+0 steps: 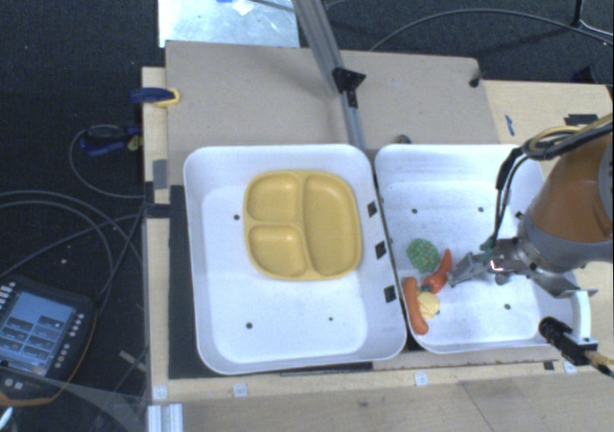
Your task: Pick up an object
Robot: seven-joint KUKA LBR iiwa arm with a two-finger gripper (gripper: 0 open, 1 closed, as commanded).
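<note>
On the desk [249, 94], the left bin [221, 324] holds a yellow divided plate [302, 226]. In the right bin [451, 190], the gripper [462, 270] sits low beside a red chili pepper [439, 274], green broccoli [422, 252], an orange carrot [413, 303] and a small yellow piece [428, 304].

Two white bins [288, 344] sit on a tan bench [249, 94], each dotted with small dark holes. The left bin holds a mustard-yellow divided plate [302, 226]. In the right bin lie a speckled green lump [422, 253], a red-orange chili-like piece [439, 272], an orange carrot-like stick [414, 306] and a pale yellow bit [428, 303]. At right, the arm [576, 204] shows orange above grey. The floor is dark charcoal; a blue clamp with a yellow tip [155, 95] sits at upper left.
</note>
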